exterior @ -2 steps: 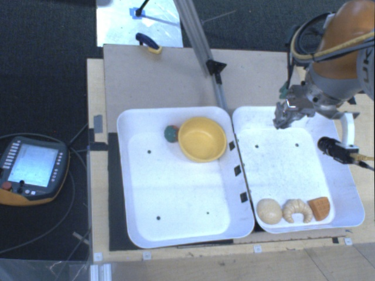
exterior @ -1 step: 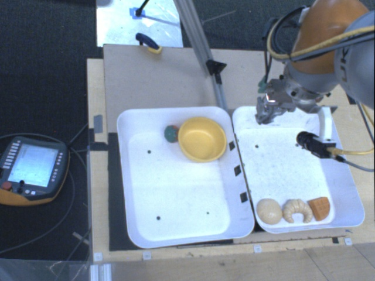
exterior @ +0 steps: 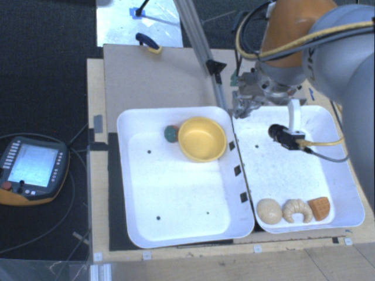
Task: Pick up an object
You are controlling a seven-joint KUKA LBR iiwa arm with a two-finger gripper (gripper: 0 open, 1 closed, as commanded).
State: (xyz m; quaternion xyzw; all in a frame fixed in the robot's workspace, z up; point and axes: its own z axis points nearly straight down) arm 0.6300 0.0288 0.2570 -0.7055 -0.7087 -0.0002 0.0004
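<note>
White plastic forms both shallow bins on the counter [exterior: 176, 75]. The gripper [exterior: 242, 107] hangs off the grey arm [exterior: 340, 45] near the far left corner of the right bin [exterior: 345, 180], close to the rim where the two bins meet. Whether it is open or closed I cannot tell; the metal parts there blur together at this slant, and nothing can be seen gripped in it. A small black cylinder with a yellow cable [exterior: 286, 136] hangs beside it over the bin floor.

The things to pick lie along the near edge of the right bin: a pale round roll [exterior: 269, 211], a croissant-shaped piece [exterior: 297, 210] just beside it, and an orange-brown wedge [exterior: 320, 208] next to that. All three are well apart from the gripper.

In the left bin [exterior: 140, 215], a yellow bowl [exterior: 202, 139] sits upright near the far right corner, with a small dark green object [exterior: 171, 133] touching its left side.

A teach pendant [exterior: 32, 170] rests off the counter to the left, its screen lit; any writing on it is too small to read. No labels are legible elsewhere.
</note>
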